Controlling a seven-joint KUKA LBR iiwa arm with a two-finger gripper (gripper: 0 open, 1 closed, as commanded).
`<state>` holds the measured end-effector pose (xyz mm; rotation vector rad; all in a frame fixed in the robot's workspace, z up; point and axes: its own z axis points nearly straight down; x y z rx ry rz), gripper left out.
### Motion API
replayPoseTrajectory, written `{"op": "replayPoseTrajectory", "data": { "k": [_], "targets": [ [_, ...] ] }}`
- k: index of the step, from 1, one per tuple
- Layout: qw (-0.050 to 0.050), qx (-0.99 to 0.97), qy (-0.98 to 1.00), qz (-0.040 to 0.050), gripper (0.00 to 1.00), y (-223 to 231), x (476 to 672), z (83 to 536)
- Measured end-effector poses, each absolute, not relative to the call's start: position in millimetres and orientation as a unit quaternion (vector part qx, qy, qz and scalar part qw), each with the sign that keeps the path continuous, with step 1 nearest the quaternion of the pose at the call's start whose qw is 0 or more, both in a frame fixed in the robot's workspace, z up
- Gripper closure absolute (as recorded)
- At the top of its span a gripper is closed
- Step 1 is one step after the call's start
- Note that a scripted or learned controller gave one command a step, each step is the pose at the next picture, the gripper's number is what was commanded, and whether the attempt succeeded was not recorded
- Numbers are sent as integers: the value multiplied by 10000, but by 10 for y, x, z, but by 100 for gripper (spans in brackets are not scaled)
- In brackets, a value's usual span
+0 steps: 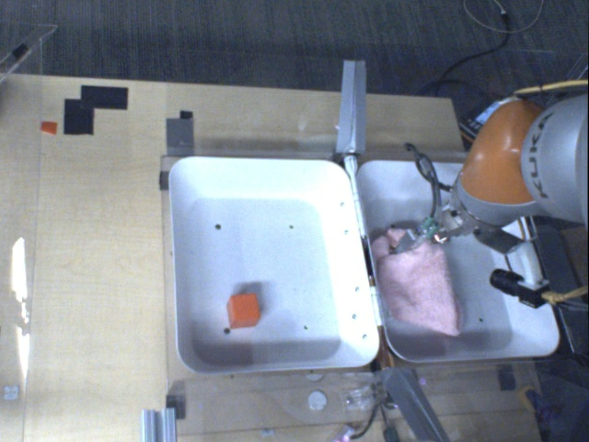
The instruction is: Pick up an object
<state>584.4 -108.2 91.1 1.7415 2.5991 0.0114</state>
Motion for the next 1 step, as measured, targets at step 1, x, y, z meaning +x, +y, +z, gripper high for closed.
{"op": "replayPoseTrajectory", "data": {
  "k": [1],
  "targets": [
    [66,5566,8308,37,0,-1081,5845,911]
  ]
}}
